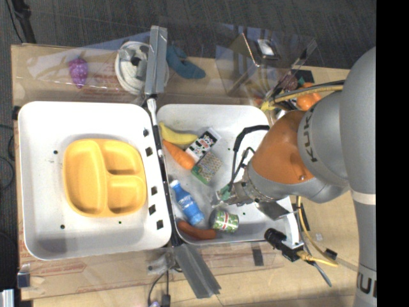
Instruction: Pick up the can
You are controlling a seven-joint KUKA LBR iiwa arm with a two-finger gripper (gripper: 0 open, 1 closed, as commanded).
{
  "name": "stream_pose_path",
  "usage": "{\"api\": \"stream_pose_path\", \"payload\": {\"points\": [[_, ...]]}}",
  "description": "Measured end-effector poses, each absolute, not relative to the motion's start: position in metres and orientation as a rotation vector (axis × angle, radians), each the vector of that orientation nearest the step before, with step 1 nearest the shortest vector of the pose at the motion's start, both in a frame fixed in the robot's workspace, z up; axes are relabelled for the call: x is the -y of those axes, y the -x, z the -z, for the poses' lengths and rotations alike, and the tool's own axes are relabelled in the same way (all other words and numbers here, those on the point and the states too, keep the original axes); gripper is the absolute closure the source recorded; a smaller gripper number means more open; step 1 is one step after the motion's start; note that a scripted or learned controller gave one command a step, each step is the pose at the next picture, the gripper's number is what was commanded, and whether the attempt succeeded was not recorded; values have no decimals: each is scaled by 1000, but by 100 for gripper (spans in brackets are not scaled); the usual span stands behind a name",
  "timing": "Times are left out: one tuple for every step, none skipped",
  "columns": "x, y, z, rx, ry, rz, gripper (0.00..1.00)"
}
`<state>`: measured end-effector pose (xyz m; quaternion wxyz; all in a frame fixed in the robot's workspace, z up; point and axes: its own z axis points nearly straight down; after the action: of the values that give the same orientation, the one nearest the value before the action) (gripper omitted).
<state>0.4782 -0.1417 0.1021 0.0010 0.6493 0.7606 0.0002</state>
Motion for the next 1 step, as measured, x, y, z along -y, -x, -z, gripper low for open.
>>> {"api": "stream_pose_path", "payload": {"points": [[166, -505, -203, -1792, -2584, 2, 100]]}}
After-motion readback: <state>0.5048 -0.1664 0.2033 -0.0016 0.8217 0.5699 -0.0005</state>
